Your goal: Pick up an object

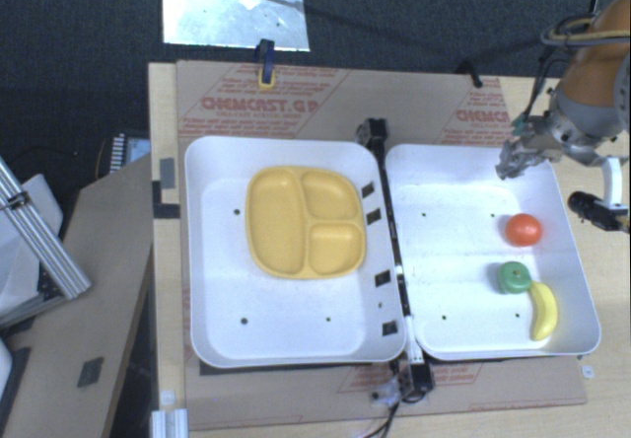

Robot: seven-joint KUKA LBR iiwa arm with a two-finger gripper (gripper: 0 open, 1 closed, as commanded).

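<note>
Fruit-shaped toys lie in the right-hand shallow white bin [463,328], toward the lower right of the frame: a small round orange-red ball like a tomato [523,229], below it a round green piece [513,277], and just beside that, at its lower right, a curved yellow plastic banana [542,312] near the bin's right rim. The green piece and the banana look to be touching; the orange-red ball sits apart from both. Above them, at the upper right corner of this bin, hangs the pincer [513,165] of the grey arm with its orange band [592,81]; nothing shows between its fingers, and whether they are apart or together I cannot tell. Left-hand white bin [212,328] holds a yellow three-compartment plastic tray [304,222]. Both bins rest on brown cardboard [325,101] on the table.
</note>
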